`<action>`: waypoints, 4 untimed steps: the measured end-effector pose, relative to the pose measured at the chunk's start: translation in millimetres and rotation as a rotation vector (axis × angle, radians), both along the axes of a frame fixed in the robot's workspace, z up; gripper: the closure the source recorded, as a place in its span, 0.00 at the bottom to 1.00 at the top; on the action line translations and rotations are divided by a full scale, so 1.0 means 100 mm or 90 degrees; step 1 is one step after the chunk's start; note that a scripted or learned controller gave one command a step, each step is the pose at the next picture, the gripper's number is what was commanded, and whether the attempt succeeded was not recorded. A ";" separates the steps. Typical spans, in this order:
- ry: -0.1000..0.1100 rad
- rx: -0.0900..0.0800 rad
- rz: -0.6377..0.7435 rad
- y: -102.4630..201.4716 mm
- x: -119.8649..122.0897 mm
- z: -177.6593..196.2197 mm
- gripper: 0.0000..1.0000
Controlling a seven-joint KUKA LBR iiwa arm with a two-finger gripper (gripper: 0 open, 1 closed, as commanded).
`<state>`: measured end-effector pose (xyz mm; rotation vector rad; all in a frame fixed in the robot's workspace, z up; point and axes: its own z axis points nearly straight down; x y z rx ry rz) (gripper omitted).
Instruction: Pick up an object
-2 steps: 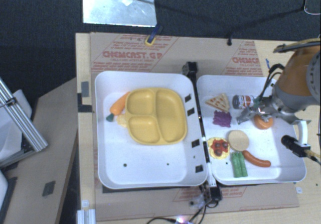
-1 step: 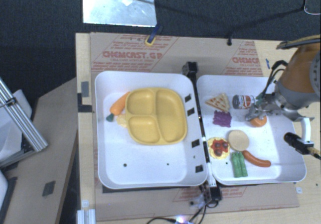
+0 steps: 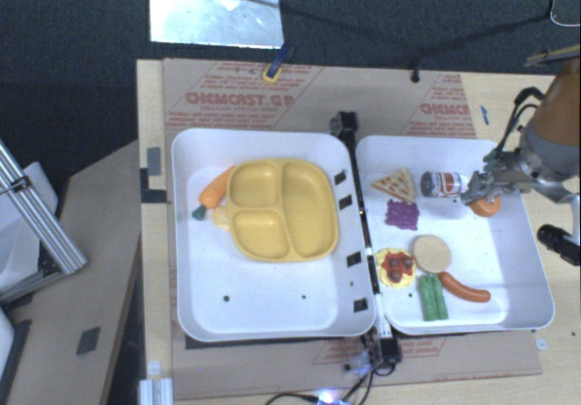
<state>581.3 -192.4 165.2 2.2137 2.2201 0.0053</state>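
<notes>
Green beans and sausage lie nearest me, in the right bin. Gripper sits low over an orange piece beside the can; I cannot tell its opening or whether it holds anything. Step, I judge: grasp attempt. Next: confirm hold, lift straight. Far wall near; open floor toward me.

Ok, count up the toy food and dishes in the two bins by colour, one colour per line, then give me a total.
Yellow: 2, divided plate and a small piece at its left edge
Orange: 2, carrot and a piece under the gripper
Purple: 1, grapes
Green: 1, beans
Red: 3, can, sausage, small pizza
Tan: 2, pizza slice, round cookie
Total: 11
</notes>
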 end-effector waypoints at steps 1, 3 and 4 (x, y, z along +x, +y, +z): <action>0.000 0.000 0.001 0.00 0.02 0.55 1.00; 0.004 0.003 0.005 1.26 0.04 0.59 1.00; 0.003 0.002 0.004 1.72 0.10 0.59 1.00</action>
